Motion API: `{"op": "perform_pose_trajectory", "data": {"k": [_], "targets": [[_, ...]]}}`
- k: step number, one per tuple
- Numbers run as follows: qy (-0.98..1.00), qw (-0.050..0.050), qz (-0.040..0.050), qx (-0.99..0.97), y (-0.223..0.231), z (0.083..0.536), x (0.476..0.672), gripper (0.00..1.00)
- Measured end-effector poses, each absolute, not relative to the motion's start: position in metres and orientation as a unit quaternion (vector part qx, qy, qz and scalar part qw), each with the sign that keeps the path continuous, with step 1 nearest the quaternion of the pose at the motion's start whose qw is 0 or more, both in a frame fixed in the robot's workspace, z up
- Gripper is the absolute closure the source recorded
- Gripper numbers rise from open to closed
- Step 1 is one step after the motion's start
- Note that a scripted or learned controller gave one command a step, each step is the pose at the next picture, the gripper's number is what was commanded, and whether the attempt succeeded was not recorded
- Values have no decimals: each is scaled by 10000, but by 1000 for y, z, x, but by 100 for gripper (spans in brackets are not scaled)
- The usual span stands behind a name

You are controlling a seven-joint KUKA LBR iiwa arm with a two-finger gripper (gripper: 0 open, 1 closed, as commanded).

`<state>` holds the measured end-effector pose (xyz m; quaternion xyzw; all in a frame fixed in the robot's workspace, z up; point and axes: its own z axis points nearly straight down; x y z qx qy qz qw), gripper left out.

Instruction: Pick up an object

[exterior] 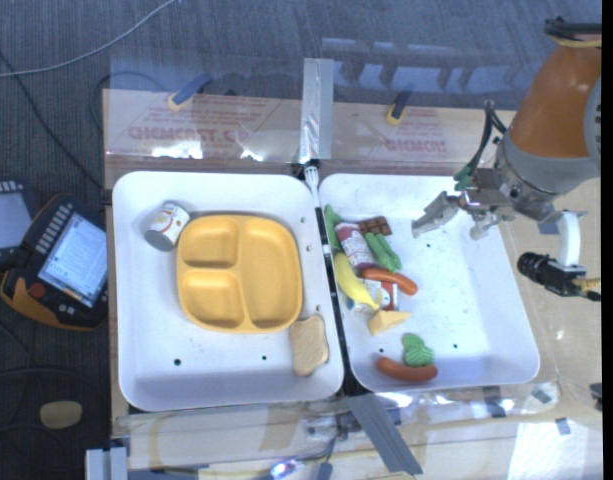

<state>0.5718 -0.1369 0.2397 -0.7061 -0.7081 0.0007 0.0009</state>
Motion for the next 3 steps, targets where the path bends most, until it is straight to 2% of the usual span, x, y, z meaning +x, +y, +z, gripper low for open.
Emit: {"op": "perform_pose_trajectory", "data": {"k": [1,2,3], "targets": [[-7052,-65,-42,-7090,-140,106,548,0],[-7057,-45,-51,-7085,-138,116,549,100],[-7056,-42,-49,-7085,-138,116,548,0]]}}
